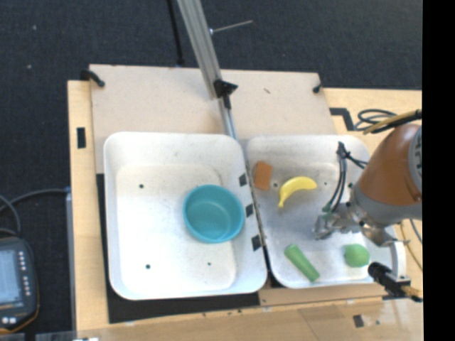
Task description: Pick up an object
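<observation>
the robot's gripper [325, 230] hangs low in the right bin [313, 155], its fingers' state impossible to tell, with a green ball [356, 255] just beside it, which could roll away if nudged off-centre.

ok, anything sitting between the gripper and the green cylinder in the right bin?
Nothing visible. The gripper hangs over bare bin floor, and the green cylinder lies just below-left of it in the camera view. The green ball and banana lie off to the sides.
</observation>
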